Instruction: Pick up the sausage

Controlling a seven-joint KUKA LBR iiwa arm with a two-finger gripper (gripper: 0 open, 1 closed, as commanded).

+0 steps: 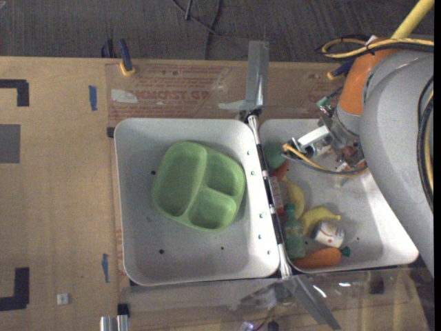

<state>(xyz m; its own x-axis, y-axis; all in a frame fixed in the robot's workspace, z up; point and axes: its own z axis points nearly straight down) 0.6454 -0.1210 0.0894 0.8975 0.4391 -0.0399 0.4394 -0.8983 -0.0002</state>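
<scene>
The gripper (pixel 336 149) hangs over the back part of the right bin (pixel 358 200), close to the back wall. It is not clear if it is open or closed. The sausage (pixel 280 172) looks to be the small red-brown thing by this bin's left wall, partly hidden, just below a green toy (pixel 274 156). It lies to the left of the gripper in the view and does not touch it. Toward the front lie 1 banana (pixel 295 195), a second banana (pixel 320 216), a cup (pixel 331 234) and a carrot (pixel 318 257). The left bin (pixel 138 185) holds 1 green plate (pixel 200 185) with 3 parts.
</scene>
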